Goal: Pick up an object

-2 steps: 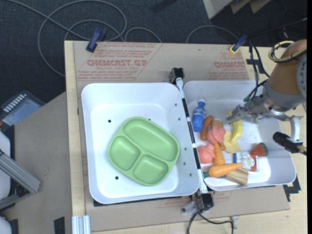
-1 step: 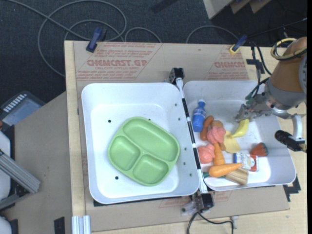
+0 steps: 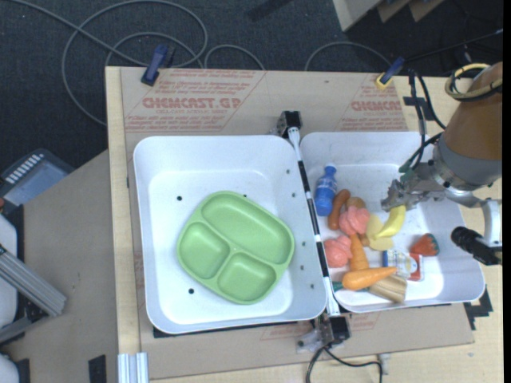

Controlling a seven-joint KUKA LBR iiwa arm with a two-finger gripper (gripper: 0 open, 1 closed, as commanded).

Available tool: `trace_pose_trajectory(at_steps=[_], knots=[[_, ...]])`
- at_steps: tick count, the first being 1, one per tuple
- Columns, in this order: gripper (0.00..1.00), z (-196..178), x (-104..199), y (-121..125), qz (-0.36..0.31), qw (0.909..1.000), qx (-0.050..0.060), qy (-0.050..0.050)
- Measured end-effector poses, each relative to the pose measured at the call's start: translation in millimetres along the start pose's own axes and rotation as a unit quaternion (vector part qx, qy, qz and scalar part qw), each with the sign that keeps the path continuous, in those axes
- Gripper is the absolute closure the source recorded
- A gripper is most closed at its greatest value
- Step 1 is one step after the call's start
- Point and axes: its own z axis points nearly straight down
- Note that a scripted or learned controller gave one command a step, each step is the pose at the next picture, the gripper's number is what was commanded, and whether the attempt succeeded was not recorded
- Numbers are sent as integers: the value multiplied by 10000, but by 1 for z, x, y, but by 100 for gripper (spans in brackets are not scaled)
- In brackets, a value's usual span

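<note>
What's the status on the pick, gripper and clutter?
Gripper low over right bin, at the banana; grasp unconfirmed. Toy pile crowds it: blue bottle, carrot. Green tray in left bin.

Two white bins (image 3: pixel 152 214) on, seemingly, cardboard-topped bench (image 3: pixel 200 102)

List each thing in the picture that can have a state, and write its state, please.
green divided plate: upright, lying flat in the left bin
blue bottle: lying on its side in the right bin
carrot: lying flat
gripper: low over the yellow banana
</note>
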Motion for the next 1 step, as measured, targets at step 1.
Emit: trace_pose_trajectory(at_steps=[1], knots=[[100, -32, 85, -18, 1, 10000, 7, 0]])
